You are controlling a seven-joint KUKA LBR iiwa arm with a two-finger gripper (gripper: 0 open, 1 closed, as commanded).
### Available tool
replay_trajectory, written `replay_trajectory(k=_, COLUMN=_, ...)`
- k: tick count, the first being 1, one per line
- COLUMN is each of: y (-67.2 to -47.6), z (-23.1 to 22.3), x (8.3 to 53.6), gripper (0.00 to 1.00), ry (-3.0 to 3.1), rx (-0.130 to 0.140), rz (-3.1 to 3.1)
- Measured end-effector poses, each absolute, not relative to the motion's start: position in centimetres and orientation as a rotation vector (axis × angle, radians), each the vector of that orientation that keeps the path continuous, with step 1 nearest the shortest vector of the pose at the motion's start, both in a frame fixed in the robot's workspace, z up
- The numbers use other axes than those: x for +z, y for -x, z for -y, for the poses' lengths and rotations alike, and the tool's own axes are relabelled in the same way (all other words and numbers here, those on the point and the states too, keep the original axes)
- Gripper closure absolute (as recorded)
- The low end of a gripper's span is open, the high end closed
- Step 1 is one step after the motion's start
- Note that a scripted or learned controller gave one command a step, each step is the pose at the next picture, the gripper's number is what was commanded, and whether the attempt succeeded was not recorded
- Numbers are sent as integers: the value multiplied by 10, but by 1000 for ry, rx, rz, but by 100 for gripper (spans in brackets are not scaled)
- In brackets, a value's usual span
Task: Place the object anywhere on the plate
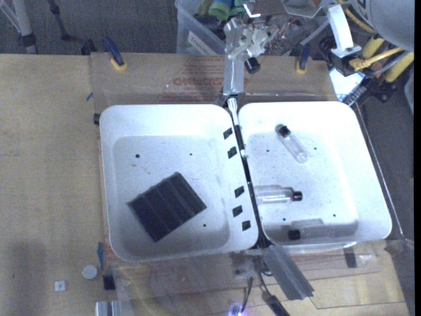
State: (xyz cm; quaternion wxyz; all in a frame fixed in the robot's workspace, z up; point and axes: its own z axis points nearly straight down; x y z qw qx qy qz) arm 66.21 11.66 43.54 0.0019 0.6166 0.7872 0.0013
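The dark square plate (166,206) lies flat in the left bin (118,127), ready to catch something. Two clear little bottles (291,142) wait in the right bin (342,120). The jaws (247,39) hang high behind; I cannot tell their state.

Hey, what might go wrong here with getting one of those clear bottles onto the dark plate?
The clear bottle by the divider lies on its side close to the bin wall, so the pincer may lack room. The other bottle is round and could roll away. The dark plate sits in the other bin, so a weak hold could drop over the divider.
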Motion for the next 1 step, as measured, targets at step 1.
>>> replay_trajectory(k=1, y=-666, z=-180, x=412, gripper=100, ry=-2517, rx=4, rz=-1876)
